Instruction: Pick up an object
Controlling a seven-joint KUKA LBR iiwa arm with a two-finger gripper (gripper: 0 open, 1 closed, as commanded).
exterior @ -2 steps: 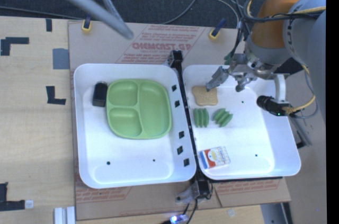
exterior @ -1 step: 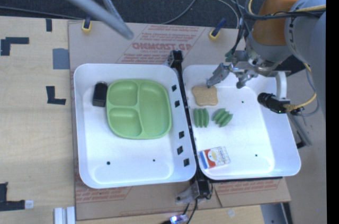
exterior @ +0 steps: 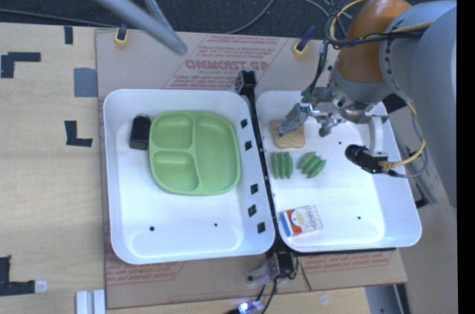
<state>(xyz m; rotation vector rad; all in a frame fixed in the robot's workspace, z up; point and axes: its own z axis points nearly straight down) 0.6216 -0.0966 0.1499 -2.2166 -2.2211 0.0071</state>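
A tan, toast-like slice (exterior: 289, 136) lies flat in the right bin (exterior: 393, 220), near its upper left corner and close to the divider between the two bins. The gripper (exterior: 312, 121) hangs right over the slice's upper edge, with one grey finger slanting down to the slice's upper left and the other set apart to the right over bare white floor; the fingers (exterior: 294, 119) stand spread, with nothing between them. Whether the left finger touches the slice cannot be told. Just below the slice lie two green pods: one pod (exterior: 281, 165) lies lengthwise close to the divider, and a second pod (exterior: 312, 165) lies tilted beside it, a little to the right. Further down, near the bin's front left corner, a small card (exterior: 300, 220) with red and blue print lies flat. The grey arm (exterior: 438, 75), with its orange band (exterior: 371, 38), reaches in from the right above the bin's upper right part. In the left bin (exterior: 122, 208), a green divided plate (exterior: 195, 151) with three compartments lies in the middle, and a small black block (exterior: 139, 132) sits touching its left edge. Both bins rest on a brown board (exterior: 223, 60) on the wooden tabletop (exterior: 44, 179).
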